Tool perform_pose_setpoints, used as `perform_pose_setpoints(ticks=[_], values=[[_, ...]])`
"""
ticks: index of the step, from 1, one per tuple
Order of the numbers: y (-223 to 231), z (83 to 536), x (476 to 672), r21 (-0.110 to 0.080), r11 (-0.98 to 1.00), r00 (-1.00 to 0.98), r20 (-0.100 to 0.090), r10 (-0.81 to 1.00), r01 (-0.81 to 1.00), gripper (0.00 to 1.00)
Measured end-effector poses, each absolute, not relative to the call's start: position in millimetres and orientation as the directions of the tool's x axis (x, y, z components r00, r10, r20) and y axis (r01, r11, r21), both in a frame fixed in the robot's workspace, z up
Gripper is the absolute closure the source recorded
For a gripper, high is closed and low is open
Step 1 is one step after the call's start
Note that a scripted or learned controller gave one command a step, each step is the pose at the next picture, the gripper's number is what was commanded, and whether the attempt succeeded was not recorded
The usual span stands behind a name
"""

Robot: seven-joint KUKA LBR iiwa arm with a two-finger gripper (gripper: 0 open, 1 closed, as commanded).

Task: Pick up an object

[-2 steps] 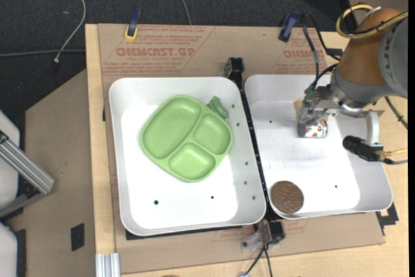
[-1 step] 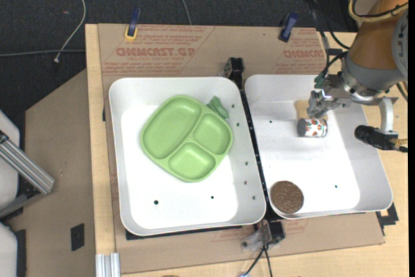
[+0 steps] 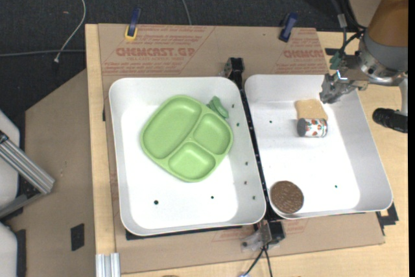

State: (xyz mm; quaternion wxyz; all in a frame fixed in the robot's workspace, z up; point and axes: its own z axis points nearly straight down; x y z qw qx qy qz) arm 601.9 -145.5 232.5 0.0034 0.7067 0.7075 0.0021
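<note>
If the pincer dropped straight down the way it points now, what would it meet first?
Probably the tan rectangular sponge-like block just below-left of the pincer, or the bare floor of the right white bin beside it; depth is unclear.

The cardboard sheet (image 3: 194,48) reads "CHEMCAST GP" in red print

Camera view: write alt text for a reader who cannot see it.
A robot gripper hovers over the right white bin, near a tan block, a small can and a brown disc. The left bin holds a green divided plate.
</note>
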Motion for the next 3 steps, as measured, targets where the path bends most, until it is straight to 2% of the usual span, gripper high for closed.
perform_pose_setpoints(ticks=[1,3], values=[[-145.5,234.6,602.7,0.003,0.001,-0.001,-0.001,1.0,1.0,1.0],[-34.3,247.4,579.1,-0.002,0.006,-0.006,0.004,1.0,1.0,1.0]])
